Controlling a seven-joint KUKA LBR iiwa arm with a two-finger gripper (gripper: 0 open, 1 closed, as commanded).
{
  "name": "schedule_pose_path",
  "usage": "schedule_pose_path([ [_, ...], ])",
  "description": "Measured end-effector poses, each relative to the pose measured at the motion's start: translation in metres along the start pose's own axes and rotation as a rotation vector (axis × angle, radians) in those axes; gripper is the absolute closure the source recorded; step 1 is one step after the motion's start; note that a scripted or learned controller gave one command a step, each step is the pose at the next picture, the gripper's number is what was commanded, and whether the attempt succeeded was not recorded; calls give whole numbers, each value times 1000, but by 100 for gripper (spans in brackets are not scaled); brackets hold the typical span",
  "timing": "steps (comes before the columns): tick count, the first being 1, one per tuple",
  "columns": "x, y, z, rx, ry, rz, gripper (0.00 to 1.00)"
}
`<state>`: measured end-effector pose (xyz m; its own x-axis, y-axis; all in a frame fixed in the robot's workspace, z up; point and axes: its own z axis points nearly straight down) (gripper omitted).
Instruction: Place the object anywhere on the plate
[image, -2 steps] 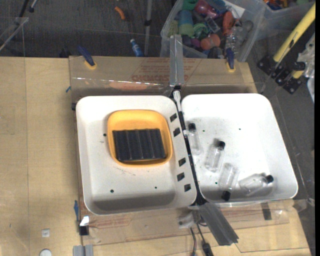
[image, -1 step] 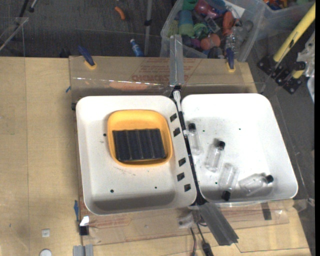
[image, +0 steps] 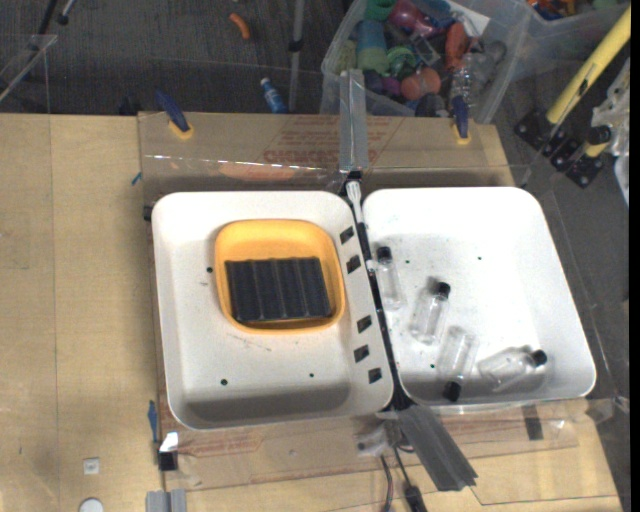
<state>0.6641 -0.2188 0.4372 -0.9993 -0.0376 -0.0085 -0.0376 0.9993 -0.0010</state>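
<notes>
Bench (image: 70, 250): a pale wooden top that carries both bins side by side.

Left bin (image: 190, 330): white and shallow, with the plate in its upper middle.

Right bin (image: 500, 230): white and shallow, touching the left bin along a shared middle edge marked with small black tabs. Its upper half is bare, speckled floor.

Clear tub (image: 420, 50): beyond the bins at the top, packed with coloured toys.

Plate (image: 232, 245): orange with rounded corners, lying flat in the left bin.

Dark slab (image: 278, 290): a black ribbed rectangle lying on the plate and covering most of its floor.

Vials: four clear ones with black caps, all in the right bin and none on the plate.

First vial (image: 386, 275): just beside the middle edge, lying roughly top to bottom.

Second vial (image: 428, 310): near the first, tilted, with its cap toward the upper right.

Third vial (image: 455, 355): lower down, with its cap toward the bin's near wall.

Fourth vial (image: 510, 365): in the lower right, lying on its side with its cap pointing right.

Task's thing: I cannot tell which vial is meant, but all four lie well apart from the plate.

My gripper: I cannot tell whether it is released or clenched.
</notes>
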Motion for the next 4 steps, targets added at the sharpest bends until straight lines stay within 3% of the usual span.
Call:
schedule_pose_path([
  [1,-4,-1,0,0,-3,-250,100],
  [2,-5,-1,0,0,-3,-353,100],
  [4,-4,-2,1,-2,-3,-1147,100],
])
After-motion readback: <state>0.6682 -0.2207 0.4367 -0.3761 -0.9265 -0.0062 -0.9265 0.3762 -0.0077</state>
